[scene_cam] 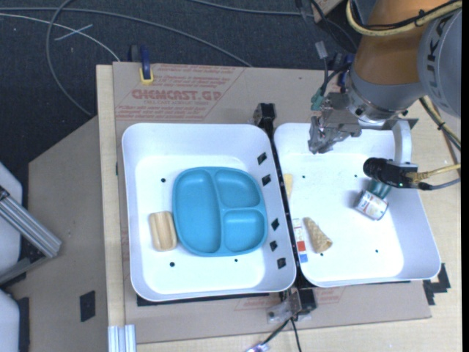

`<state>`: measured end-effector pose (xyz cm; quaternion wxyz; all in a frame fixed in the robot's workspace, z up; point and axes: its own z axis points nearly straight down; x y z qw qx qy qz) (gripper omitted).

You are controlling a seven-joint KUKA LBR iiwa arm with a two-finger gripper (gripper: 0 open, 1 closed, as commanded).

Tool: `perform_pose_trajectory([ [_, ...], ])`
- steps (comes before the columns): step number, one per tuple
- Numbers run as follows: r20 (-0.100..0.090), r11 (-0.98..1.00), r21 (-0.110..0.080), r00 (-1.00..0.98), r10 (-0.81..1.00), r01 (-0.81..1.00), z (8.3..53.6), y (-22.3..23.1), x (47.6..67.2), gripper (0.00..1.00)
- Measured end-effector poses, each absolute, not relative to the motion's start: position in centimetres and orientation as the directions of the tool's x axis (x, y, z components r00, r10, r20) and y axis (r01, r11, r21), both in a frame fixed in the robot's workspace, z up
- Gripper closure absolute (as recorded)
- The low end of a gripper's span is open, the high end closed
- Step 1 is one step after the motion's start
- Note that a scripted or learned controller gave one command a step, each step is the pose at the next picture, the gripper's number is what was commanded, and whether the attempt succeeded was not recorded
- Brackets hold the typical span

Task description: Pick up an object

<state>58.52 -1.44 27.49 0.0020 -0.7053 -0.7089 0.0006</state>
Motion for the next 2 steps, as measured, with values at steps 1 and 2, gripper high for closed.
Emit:
perform_pose_trajectory([
  [1,0.002,0.005,-0.003,-0.005,1.000,1.000,27.0,3.6,58.0,1.00],
  [2,0.001,0.005,0.000,-0.005,1.000,1.000,26.6,8.6,58.4,1.00],
])
